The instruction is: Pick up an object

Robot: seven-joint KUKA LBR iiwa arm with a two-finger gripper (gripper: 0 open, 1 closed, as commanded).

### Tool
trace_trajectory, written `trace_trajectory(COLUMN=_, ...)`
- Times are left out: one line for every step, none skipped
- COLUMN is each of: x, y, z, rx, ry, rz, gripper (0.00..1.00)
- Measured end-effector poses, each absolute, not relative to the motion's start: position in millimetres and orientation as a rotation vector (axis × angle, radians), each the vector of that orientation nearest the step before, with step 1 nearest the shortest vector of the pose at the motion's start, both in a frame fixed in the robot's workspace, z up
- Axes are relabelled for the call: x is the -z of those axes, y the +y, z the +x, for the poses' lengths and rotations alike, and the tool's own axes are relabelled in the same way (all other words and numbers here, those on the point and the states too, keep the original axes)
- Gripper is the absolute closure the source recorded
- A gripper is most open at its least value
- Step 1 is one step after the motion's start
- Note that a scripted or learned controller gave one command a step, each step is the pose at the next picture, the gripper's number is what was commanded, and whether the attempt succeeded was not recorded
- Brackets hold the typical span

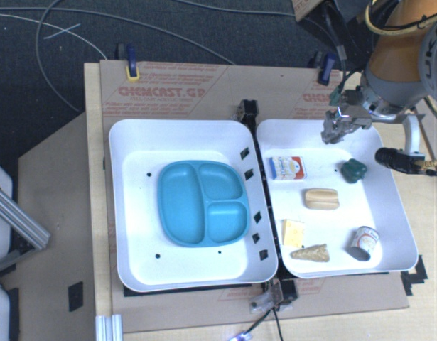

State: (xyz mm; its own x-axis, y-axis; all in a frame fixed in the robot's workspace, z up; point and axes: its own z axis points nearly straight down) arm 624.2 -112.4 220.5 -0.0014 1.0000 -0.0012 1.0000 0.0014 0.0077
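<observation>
Hovering over the far edge of the right bin (396, 190), the gripper (337, 132) carries nothing, its grip too small to read, and every object, including the green piece (354, 170), lies unpicked.

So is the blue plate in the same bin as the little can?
No, the blue plate lies in the left bin; the can is in the right bin.

The surface (55, 190) is pale wood, topped by a brown printed board (197, 84) held at its far edge by two blue clamps (132, 61). On the board sit two shallow white bins side by side, touching: the left bin (133, 212) and the right bin (399, 226). Grey cables (62, 20) trail over the dark floor (204, 13) beyond.
</observation>
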Motion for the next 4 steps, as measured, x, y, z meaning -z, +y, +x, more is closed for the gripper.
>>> trace_trajectory(x=-275.6, y=-112.4, z=625.8, rx=-0.008, ry=2.218, rz=2.215, gripper=1.0)
trace_trajectory(x=-256.7, y=-56.1, z=618.3, rx=0.0, ry=2.231, rz=2.218, gripper=1.0)
trace_trajectory(x=-238.6, y=-2.9, z=611.4, rx=0.002, ry=2.231, rz=2.219, gripper=1.0)
trace_trajectory(x=-231.5, y=44.6, z=616.3, rx=-0.001, ry=2.229, rz=2.218, gripper=1.0)
